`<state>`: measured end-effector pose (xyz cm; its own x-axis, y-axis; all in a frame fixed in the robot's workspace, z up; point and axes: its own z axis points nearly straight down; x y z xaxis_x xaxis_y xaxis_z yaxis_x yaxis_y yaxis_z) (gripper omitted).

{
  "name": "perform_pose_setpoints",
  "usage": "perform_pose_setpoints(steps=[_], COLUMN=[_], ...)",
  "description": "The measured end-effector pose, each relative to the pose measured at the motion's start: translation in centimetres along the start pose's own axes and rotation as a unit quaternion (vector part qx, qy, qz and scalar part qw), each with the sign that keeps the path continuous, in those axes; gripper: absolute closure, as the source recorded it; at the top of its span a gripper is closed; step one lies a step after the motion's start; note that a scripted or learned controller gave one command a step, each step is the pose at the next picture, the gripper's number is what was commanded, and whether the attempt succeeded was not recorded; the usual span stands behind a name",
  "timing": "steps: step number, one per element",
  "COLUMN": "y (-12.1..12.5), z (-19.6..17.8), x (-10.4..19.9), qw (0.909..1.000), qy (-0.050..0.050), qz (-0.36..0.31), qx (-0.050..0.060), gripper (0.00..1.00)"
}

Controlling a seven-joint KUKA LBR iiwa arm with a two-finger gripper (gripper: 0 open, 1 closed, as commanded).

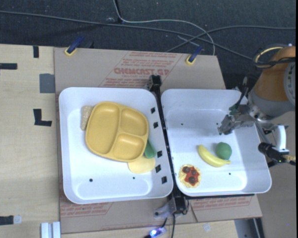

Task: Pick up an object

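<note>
gripper (pixel 227 126), finger state cannot be told: hangs in right bin (pixel 188 103); banana (pixel 211 156) lies near-left, long axis slanting; green ball (pixel 223 150) touching it.

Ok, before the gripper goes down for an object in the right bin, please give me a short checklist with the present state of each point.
1. Gripper is over the right bin: ok.
2. Nothing is seen between its fingers: ok.
3. Fingers open enough for a grasp: cannot tell.
4. Gripper is directly above a target: not ok; the banana and the green ball lie nearer the camera than it.
5. Target stands free: not ok; banana and green ball touch each other.
6. Small pizza lies apart from the other two, near the bin's front corner: ok.
</note>
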<state>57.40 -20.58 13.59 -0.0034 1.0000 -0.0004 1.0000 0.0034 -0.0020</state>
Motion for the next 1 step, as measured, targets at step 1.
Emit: perform_pose_setpoints(steps=[1], y=[0.36], z=[-4.41], x=[-0.50], qw=[1.0000], qy=[0.000], qz=[0.001], qx=[-0.003], gripper=[1.00])
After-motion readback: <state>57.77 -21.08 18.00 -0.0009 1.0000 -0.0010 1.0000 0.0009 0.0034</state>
